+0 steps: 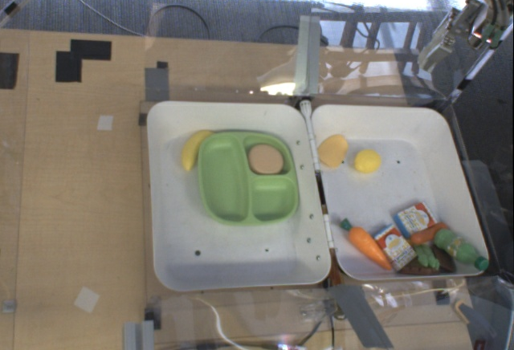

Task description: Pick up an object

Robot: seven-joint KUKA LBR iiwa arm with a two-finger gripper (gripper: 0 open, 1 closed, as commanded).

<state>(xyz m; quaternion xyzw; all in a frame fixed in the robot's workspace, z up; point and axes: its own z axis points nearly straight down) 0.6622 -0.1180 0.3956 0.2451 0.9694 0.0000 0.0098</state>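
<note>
My gripper point(442, 78) hangs at the upper right, above and beyond the far right corner of the right bin point(438, 132); its fingers stand open with nothing between them. In the right bin lie an orange-yellow fruit point(332, 150), a yellow lemon point(368, 160), a carrot point(367, 244), two small cartons point(414, 219) point(393, 246) and a green vegetable point(462, 248). The left bin point(173, 244) holds a green divided tray point(233, 188) with a tan round piece point(265, 159) in its far right compartment. A banana point(191, 149) lies at the tray's left edge.
A grey upright post point(306, 59) stands behind the seam between the two bins. Clear plastic sheeting and brackets surround the right bin's far side. The wooden bench point(72, 204) stretches to the left.
</note>
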